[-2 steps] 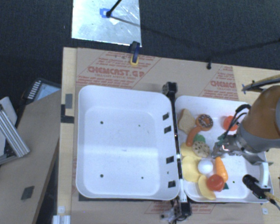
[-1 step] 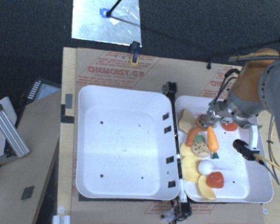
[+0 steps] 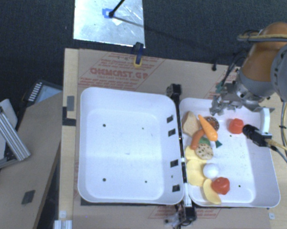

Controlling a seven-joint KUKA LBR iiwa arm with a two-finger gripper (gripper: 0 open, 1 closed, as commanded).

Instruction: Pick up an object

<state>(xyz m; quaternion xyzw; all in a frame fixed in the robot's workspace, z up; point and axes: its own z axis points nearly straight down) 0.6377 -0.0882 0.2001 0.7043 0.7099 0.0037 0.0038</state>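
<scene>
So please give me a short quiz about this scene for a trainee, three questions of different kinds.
1. True or false: all the toy food lies in the right bin.
2. The pincer is above which part of that bin? A) far end B) near end C) left bin
3. Fill in: the white egg lies between the cookie and the red ______.

Key: 1 true. 2 A; it is above the far end, close to the carrot and the bread slice. 3 tomato.
</scene>
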